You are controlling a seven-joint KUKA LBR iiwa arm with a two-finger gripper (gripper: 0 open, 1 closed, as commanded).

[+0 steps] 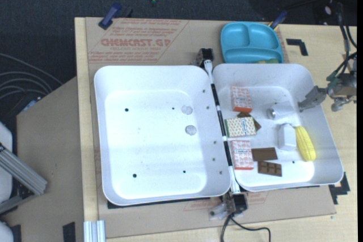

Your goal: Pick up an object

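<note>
Only a small bit of the robot shows, at right edge of frame, approx mid-height. Gripper [313, 99] pokes in from the right w/ a grey, wedge-shaped tip pointing left and slightly down. Behind it, further right, a cluster of grey and metal hardware, the wrist end, w/ thin dark cables looping up from it toward upper right of frame. Rest of the arm is cut off by the frame edge, so no orange band or upper links visible. Tip looks like one solid grey shape from this angle; too small and blurred to make out any more detail. Nothing visible gripped at the tip.
</note>
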